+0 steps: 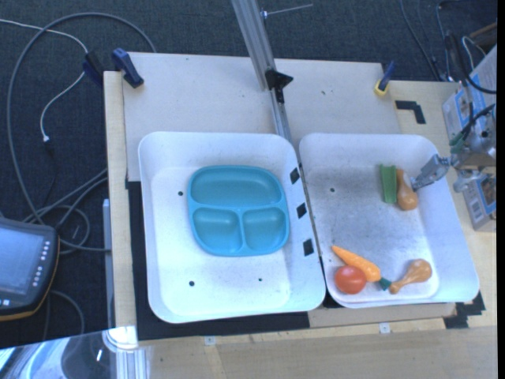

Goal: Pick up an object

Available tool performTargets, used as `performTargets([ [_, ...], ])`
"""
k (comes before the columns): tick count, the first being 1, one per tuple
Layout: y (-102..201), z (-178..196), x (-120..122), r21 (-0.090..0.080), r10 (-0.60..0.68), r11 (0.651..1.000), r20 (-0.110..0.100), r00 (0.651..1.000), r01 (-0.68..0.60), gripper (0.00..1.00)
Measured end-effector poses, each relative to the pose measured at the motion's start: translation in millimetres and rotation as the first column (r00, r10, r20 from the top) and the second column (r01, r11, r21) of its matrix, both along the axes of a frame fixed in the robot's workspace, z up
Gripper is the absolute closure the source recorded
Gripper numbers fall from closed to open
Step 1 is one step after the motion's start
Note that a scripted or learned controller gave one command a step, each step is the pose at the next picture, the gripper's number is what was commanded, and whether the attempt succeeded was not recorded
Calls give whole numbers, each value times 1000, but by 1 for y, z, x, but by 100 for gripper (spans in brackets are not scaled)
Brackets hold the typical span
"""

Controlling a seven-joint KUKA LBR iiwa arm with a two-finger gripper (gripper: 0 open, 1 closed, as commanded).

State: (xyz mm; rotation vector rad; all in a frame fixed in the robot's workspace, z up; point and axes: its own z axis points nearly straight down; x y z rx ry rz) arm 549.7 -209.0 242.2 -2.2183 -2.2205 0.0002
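Note:
The right bin (367,219) holds several toy foods. A green block (388,183) lies at its far right, touching a tan drumstick-shaped piece (406,197). Along the near edge lie an orange carrot (355,259), a red tomato (350,279) and a second tan drumstick (413,273). My gripper (428,172) reaches in over the bin's right rim, just right of the upper tan piece and close to it. Nothing is visibly held.
The left bin (158,235) carries a blue divided plate (237,209). A slanted metal pole (252,22) comes down to the gap between the bins. Blue clamps (126,65) (384,77) sit at the bench's far corners. Cables and equipment crowd the right edge.

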Motion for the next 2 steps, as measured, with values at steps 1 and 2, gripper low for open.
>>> performTargets([
  [1,0,0,0,0,0,1000,0,1000,0,0],
  [2,5,-61,-6,1,0,1000,-5,1000,0,0],
])
